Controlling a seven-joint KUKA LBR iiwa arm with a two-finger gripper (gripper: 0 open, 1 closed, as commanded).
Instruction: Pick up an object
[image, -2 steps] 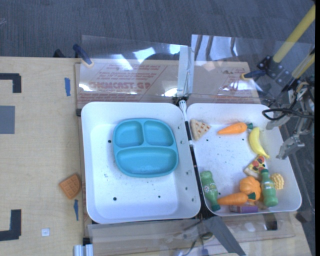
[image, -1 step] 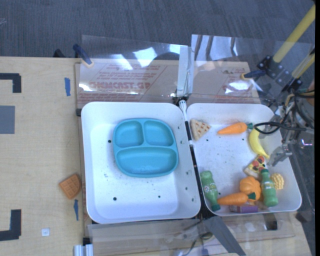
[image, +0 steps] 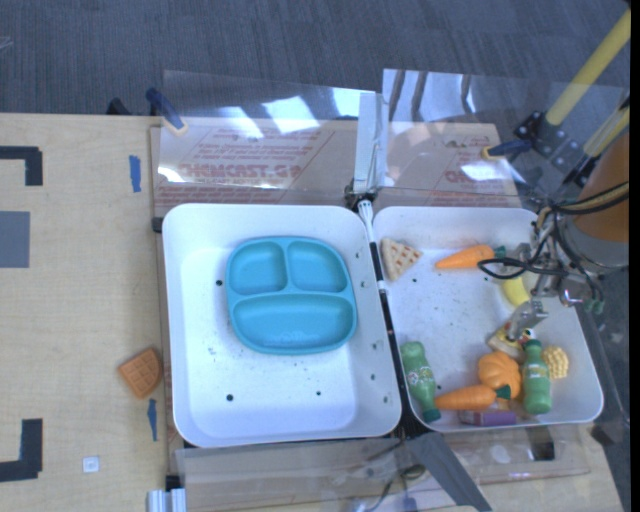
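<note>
While claw (image: 524, 322) grip unclear | carrot (image: 466, 259) lies sideways, tip left | right bin (image: 440, 310)

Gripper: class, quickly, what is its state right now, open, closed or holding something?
Gripper: cannot be told; it sits low over the toys in the right bin.

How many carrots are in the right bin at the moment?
2. One carrot lies near the bin's far edge, beside the waffle wedge. The other carrot lies near the front edge, between two green bottles. The crowded pile under the gripper may hide more.
</note>
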